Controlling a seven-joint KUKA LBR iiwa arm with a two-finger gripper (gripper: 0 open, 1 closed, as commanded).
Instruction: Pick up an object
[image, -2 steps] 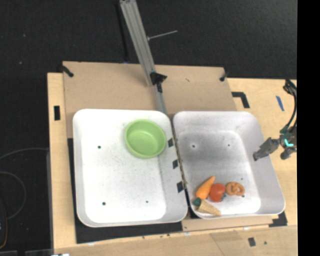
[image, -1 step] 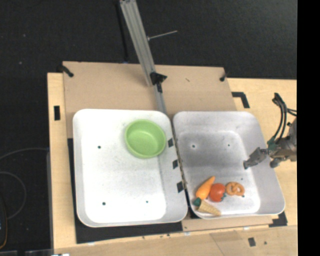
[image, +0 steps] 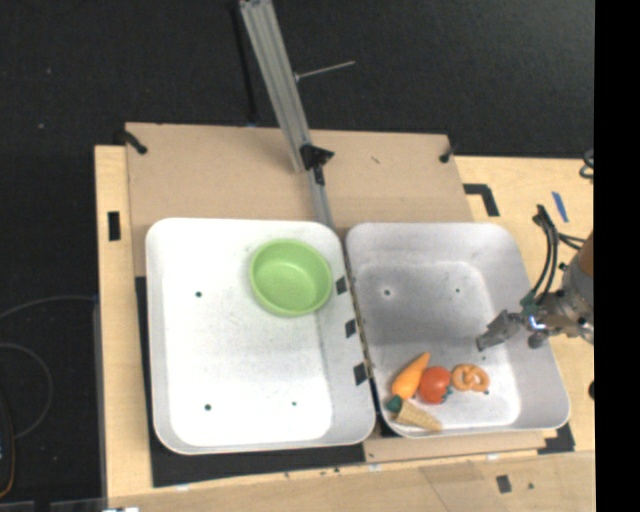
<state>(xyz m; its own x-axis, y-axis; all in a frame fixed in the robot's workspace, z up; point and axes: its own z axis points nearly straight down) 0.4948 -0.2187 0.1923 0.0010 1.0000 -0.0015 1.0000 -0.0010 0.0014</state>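
Four small toys, a carrot (image: 410, 376), tomato (image: 434, 384), pretzel (image: 470, 378) and cone (image: 415, 417), lie untouched at the right bin's (image: 440, 260) near edge; gripper (image: 508, 328) hovers near its right rim, finger state unclear, nothing held, so pickup remains undone.

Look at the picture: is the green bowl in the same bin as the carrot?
No. The green bowl sits in the left bin, while the carrot lies in the right bin.
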